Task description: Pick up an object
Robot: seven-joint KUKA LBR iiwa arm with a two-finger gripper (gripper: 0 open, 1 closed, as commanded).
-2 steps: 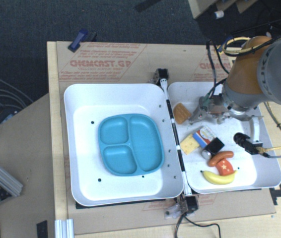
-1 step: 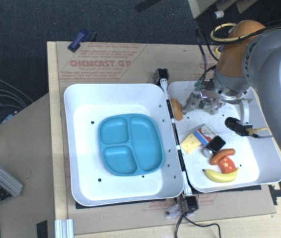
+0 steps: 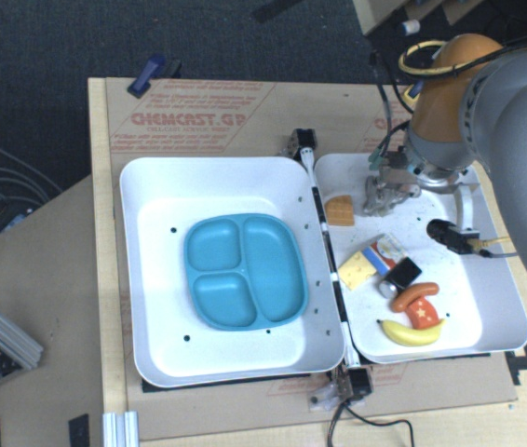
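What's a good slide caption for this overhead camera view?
Gripper hovers over right bin of toy food; blue divided plate in left bin.

the arm runs off the right edge; small items beside the yellow block blur together.

arm: grey, rounded | orange band above wrist | black cables alongside

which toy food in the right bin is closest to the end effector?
The tan bread-like block, just left of the end effector. The cheese wedge, sausage and banana lie farther toward the front.
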